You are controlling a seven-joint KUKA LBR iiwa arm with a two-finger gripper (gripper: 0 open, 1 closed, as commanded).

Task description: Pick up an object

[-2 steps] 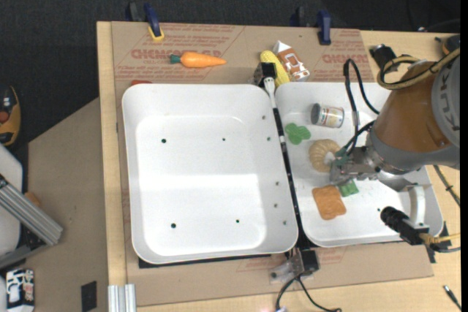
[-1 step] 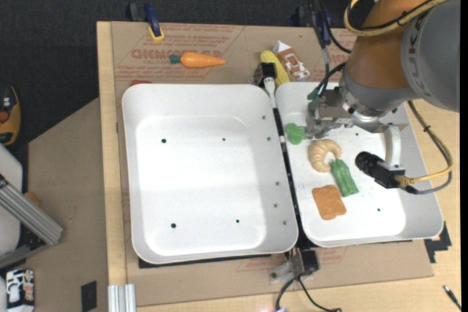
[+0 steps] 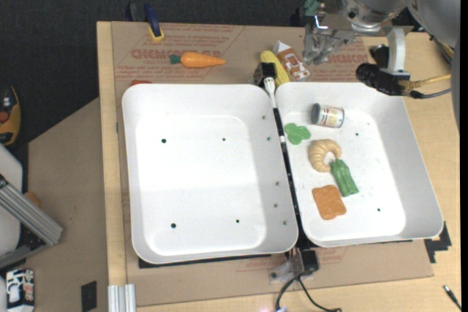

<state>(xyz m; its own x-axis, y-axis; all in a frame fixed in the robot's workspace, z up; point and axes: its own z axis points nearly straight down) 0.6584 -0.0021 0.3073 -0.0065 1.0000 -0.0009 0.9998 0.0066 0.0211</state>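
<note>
The right bin holds a small jar on its side near the back, a flat green piece, a tan croissant, a green block and an orange-brown slab. My gripper hangs above the bench just behind the right bin's back edge, well above the jar, with nothing seen between its fingers.
The left bin lies beside the right one. Behind the bins on the cardboard lie a toy carrot, a blue and yellow clip, and a yellow and black tool with an orange packet.
</note>
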